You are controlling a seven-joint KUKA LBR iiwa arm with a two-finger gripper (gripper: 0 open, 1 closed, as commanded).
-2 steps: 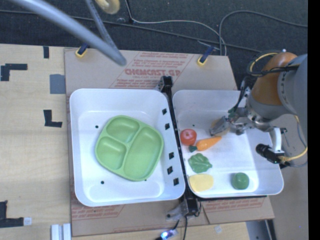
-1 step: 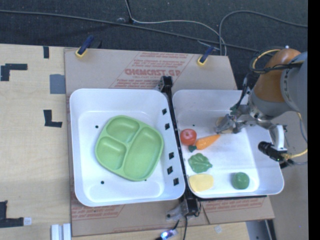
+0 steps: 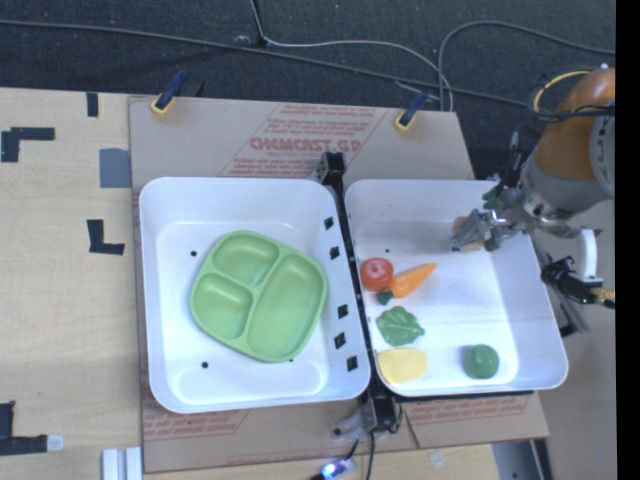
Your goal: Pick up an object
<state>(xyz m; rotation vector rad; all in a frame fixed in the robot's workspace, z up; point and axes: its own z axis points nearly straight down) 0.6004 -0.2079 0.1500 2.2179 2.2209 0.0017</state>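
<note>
The right bin holds a red tomato, an orange carrot, a green leafy piece, a yellow piece and a round green item. My gripper hangs over the upper right part of that bin, above and to the right of the carrot, and apart from all the items. Nothing shows between its fingers. The arm comes in from the right edge.
The left bin holds a green divided plate. A black divider runs between the two bins. Cables cross the dark floor behind the bench, and clamps hold the board's far edge.
</note>
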